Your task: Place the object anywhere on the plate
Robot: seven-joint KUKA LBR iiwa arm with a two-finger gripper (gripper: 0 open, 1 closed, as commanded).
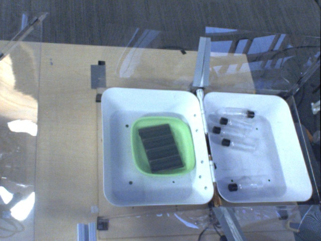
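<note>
Two white bins sit side by side on the table (60, 149). The left bin (150, 102), at frame centre, contains a green plate (137, 134). A dark ridged block (160, 148) lies flat on that plate, slightly tilted. The right bin (286, 149) holds four clear tubes with black caps: three clustered at its upper left (235, 115) (231, 128) (241, 143), one near its lower edge (246, 185). End effector state: cannot tell.
</note>
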